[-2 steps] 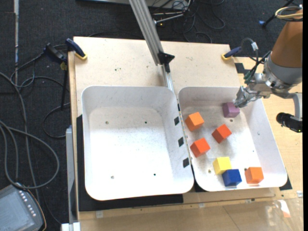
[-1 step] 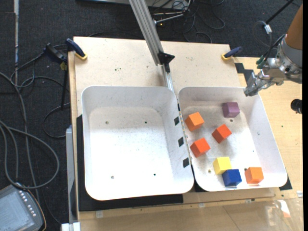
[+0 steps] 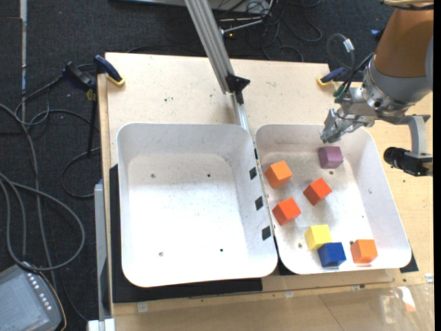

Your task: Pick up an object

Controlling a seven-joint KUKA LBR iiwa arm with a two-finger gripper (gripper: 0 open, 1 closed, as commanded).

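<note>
Arm: you see it reach in from the right, its orange band high at the far right and its wrist bent down toward the right bin.
Gripper: low over the far end of that bin, just above the purple block.
Fingers: you cannot tell whether they are open or closed.
Purple block: on the bin floor, far right, nothing gripping it.
Other blocks: orange, red, yellow and blue ones nearer you.
Left bin: beside the right one.
</note>
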